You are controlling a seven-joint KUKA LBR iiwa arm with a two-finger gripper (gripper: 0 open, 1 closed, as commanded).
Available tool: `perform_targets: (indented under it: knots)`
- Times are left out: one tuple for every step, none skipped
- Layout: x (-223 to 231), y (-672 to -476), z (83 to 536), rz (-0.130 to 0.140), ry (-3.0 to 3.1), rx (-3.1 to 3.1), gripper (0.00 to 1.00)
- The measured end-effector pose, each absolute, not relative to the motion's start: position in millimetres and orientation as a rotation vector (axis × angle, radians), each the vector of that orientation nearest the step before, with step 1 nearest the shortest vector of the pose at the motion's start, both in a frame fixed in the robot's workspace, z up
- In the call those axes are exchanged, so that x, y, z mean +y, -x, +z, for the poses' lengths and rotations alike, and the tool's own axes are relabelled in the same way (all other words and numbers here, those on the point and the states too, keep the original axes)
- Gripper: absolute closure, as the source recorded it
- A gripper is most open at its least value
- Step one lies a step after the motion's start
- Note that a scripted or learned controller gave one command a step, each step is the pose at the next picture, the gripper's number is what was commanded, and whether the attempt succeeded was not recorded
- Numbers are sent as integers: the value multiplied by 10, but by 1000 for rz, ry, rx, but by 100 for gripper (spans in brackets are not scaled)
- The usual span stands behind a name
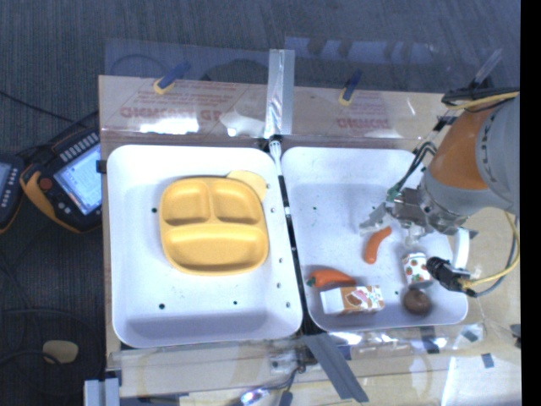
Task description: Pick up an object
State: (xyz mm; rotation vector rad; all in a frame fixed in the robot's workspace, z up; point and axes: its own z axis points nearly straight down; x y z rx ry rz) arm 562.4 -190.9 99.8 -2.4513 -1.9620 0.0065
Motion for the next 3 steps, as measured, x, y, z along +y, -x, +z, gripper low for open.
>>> perform_targets:
  knots:
    - [-1902, -5624, 1081, 7, 2449, -1962, 100]
    - [-1401, -5489, 2471, 4, 2493, -1913, 100]
    - [-1396, -5492, 2548, 9, 2489, -1915, 100]
